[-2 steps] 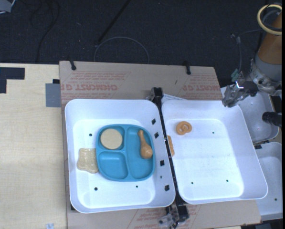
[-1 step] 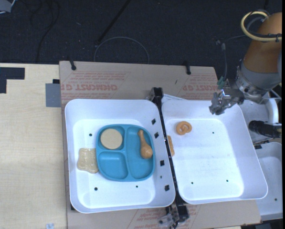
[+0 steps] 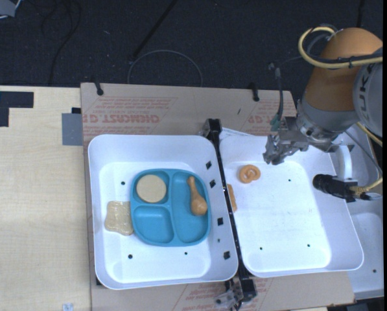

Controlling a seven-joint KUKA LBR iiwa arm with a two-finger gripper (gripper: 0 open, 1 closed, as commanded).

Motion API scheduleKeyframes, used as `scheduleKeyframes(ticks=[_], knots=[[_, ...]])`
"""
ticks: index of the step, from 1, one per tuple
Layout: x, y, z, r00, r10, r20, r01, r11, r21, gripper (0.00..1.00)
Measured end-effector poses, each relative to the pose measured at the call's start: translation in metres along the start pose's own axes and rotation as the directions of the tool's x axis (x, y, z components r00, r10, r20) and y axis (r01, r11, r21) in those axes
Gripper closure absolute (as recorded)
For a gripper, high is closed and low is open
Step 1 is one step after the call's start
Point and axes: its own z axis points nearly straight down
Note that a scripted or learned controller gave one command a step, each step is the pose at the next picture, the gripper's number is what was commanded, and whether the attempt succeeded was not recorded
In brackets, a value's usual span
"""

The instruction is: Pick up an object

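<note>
A small tan pretzel-like piece (image 3: 249,173) lies in the right bin (image 3: 310,238), near its back left. My gripper (image 3: 275,154) hangs over the back of that bin, a little to the right of and behind the piece, apart from it. In the left bin (image 3: 109,167) a blue divided tray (image 3: 170,229) holds a round beige cracker (image 3: 150,188) and a brown drumstick-shaped piece (image 3: 196,197). A pale toast-like slice (image 3: 118,218) lies left of the tray. A thin orange-brown sliver (image 3: 232,198) rests against the divider between the bins.
The black divider clamp (image 3: 220,193) runs between the bins. A black cylindrical part (image 3: 332,185) juts over the right bin's right rim. Cardboard lies under both bins, and cables trail across the dark floor behind.
</note>
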Motion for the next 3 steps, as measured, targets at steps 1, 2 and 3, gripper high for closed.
scheduleKeyframes(ticks=[1, 2, 3], knots=[[0.056, -0.011, -0.007, 1.000, -0.001, 0.000, 0.001, 1.000, -0.001, 1.00], [0.113, -0.015, -0.002, 1.000, -0.001, 0.000, 0.001, 1.000, -0.001, 1.00], [0.155, -0.034, -0.004, 1.000, -0.001, 0.000, 0.001, 1.000, 0.000, 1.00]])
